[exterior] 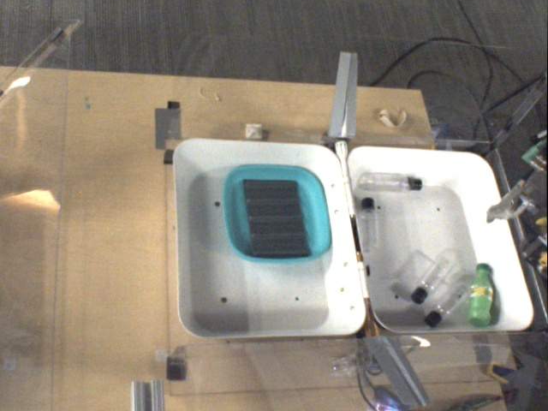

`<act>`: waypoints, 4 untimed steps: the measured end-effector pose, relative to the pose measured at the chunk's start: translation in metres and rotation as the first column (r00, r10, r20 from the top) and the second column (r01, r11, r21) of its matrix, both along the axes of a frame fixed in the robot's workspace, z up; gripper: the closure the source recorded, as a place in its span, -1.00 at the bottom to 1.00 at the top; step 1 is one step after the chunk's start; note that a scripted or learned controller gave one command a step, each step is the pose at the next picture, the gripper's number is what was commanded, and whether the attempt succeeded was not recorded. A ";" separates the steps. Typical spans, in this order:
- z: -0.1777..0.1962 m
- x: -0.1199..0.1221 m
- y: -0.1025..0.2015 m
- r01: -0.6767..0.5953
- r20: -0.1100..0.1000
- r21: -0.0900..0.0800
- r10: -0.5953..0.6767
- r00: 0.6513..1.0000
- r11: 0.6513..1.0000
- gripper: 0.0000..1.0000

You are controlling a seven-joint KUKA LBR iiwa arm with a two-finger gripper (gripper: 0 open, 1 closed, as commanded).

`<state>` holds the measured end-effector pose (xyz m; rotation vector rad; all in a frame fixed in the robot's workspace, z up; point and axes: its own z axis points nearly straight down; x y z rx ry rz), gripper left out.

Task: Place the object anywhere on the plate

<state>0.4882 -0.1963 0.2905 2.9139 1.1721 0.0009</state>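
Both bins, the left bin (197, 255) and the right bin (505, 229), are plain white. The plate (321, 208) is turquoise with a dark grey ribbed block (274, 219) on it. The small bottle (481, 296) is green. The tubes (387, 181) are clear with black caps. The bench (86, 229) is pale tan wood.

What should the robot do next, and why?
Probably reach into the right bin for one object, perhaps the green bottle. The teal plate in the left bin already carries a dark ridged block, while the bottles all lie in the right bin.
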 end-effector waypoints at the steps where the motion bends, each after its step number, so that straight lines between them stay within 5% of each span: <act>1: -0.046 0.000 0.042 0.043 0.000 0.000 -0.043 0.999 0.999 -1.00; 2: -0.046 0.000 0.042 0.043 0.000 0.000 -0.043 0.999 0.999 -1.00; 4: -0.026 0.000 0.052 0.248 0.001 0.000 -0.248 0.969 0.969 -1.00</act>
